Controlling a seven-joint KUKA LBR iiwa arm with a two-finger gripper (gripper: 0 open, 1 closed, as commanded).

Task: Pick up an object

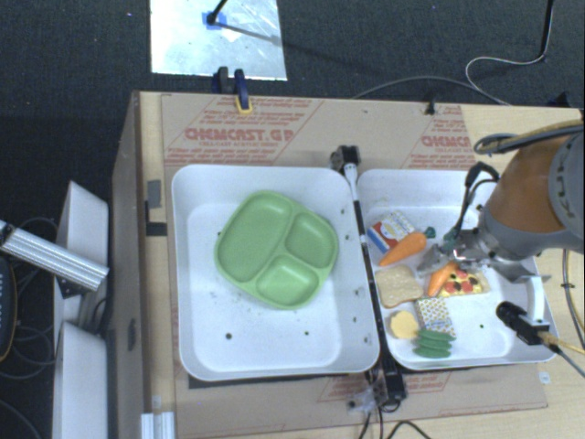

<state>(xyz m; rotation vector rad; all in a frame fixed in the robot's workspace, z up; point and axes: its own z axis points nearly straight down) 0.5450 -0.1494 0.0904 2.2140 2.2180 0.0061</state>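
Two white bins [196, 273]: one green plate [277, 249], perhaps seven toy foods [430, 295]; jaws' state unclear

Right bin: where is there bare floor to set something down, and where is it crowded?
Bare floor lies along the far wall of the shallow white right bin, and in its near right corner beyond the green toy pea pod. Crowded: the middle, around the orange toy carrot and gripper.
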